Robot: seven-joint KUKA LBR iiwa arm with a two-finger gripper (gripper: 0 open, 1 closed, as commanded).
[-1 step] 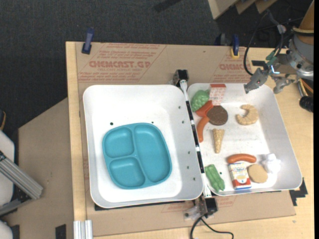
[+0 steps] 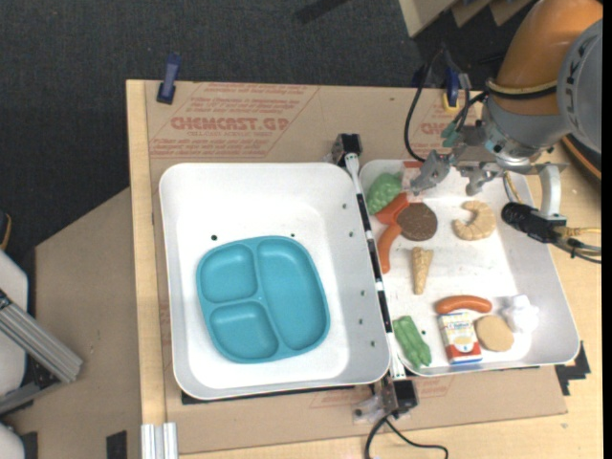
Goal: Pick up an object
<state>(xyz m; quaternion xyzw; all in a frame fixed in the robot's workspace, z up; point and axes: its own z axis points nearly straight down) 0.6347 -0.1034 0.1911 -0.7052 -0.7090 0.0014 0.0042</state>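
- One table (image 2: 239, 113) carries two white bins side by side, the left bin (image 2: 182, 199) and the right bin (image 2: 550, 304).
- In the left bin lies one teal plate (image 2: 263, 297) with three compartments, set toward the near-left part of the bin floor.
- In the right bin I count ten toy foods.
- Along its left wall: one light green leafy piece (image 2: 383, 193) at the far end, two orange carrot-like sticks (image 2: 386, 240) below it, and one dark green pod (image 2: 413, 340) at the near end.
- In the middle: one brown round patty (image 2: 417, 222), and just nearer than it one tan cone (image 2: 421, 269), point toward the near side.
- Further right: one pale croissant (image 2: 474, 221) at the far end, one red sausage (image 2: 463, 305) nearer, then one small red-and-white carton (image 2: 460, 338) with one tan round biscuit (image 2: 495, 333) touching its right side.
- My fingers (image 2: 449, 170) hang over the far end of the right bin, spread apart and grasping nothing.
- The leafy piece lies left of my fingers, the patty just below them and the croissant below and right; none is between them.
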